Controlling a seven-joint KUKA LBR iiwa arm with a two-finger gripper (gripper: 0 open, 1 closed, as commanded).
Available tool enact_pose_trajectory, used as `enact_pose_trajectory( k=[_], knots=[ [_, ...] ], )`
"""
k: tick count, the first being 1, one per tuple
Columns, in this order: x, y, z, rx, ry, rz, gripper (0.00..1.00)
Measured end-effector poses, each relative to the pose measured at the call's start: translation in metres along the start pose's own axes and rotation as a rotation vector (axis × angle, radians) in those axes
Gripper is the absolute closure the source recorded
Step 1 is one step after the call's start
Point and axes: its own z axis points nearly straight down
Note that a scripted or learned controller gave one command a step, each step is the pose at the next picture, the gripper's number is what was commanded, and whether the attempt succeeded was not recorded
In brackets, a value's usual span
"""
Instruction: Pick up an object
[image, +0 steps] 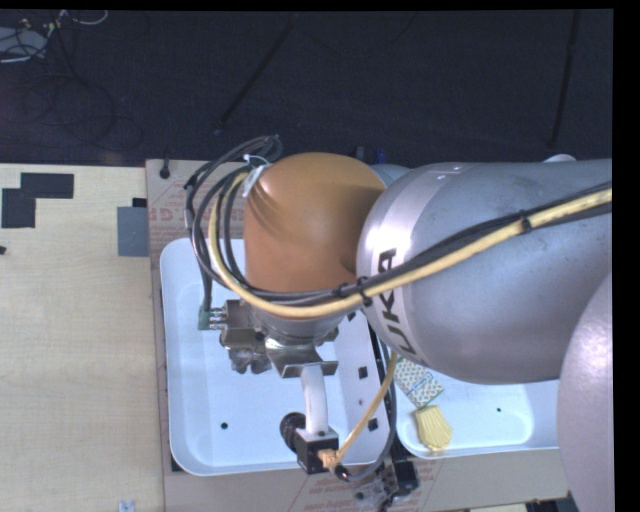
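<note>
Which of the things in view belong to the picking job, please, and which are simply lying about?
Job in hand:
- yellow ribbed object
- checked blue-and-white item
- left bin
- right bin
- arm

Lying about:
- black patches on the bench top
- grey square
- loose cables on the dark floor

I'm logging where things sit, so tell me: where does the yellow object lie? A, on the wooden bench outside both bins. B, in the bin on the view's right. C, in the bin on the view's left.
B: the yellow object lies on the white floor of the bin on the view's right, near its front rim and just below a blue-and-white checkered item.
</note>
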Motion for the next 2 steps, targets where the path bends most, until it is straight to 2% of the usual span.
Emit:
enact_pose_trajectory(
  k=[1, 2],
  knots=[
    [-0.0010, 0.0025, -0.0169, -0.009, 0.005, 0.006, 1.00],
    [-0.0023, 0.0027, -0.0259, -0.006, 0.003, 0.010, 1.00]
  ],
)
